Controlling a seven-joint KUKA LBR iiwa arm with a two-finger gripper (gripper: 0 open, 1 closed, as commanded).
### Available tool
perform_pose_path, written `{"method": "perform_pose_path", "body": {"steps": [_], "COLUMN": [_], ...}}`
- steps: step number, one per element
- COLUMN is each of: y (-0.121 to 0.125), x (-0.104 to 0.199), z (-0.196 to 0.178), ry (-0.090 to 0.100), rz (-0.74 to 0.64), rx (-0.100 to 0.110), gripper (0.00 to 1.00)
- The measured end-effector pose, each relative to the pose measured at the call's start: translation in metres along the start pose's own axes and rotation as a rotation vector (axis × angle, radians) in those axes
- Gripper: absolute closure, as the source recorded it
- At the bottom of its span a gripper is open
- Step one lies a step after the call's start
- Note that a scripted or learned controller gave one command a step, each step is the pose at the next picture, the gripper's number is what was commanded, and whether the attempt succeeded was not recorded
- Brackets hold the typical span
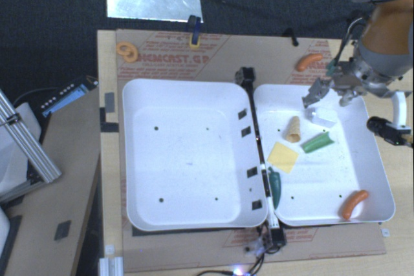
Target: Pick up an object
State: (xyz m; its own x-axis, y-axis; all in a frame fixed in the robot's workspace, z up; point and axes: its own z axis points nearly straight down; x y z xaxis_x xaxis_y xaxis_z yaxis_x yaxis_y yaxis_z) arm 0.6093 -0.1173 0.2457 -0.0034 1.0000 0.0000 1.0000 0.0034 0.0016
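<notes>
The right bin (372,158) holds several small objects: a tan cone-shaped piece (294,128), a green piece (317,142), a flat yellow square (283,156), an orange sausage (354,203) near the front right corner, and a pale whitish piece (321,117). A dark green pepper (275,185) lies by the divider between the bins. My gripper (330,97) hangs over the back of the right bin, just above the whitish piece. Its two fingers stand apart, open, with nothing between them.
The left bin (187,152) is a shallow white tray. On the cardboard behind the bins lie a second orange sausage (309,62), an orange ring (127,50) and a yellow-and-blue clamp (193,32). A black fitting (245,74) sits at the divider's back end.
</notes>
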Motion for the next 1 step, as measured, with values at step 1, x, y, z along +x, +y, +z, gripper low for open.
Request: {"method": "perform_pose_path", "body": {"steps": [1], "y": [-0.0891], "x": [-0.0456], "z": [0.1484], "ry": [0.003], "rz": [0.010], "rx": [0.018], "gripper": [0.00]}}
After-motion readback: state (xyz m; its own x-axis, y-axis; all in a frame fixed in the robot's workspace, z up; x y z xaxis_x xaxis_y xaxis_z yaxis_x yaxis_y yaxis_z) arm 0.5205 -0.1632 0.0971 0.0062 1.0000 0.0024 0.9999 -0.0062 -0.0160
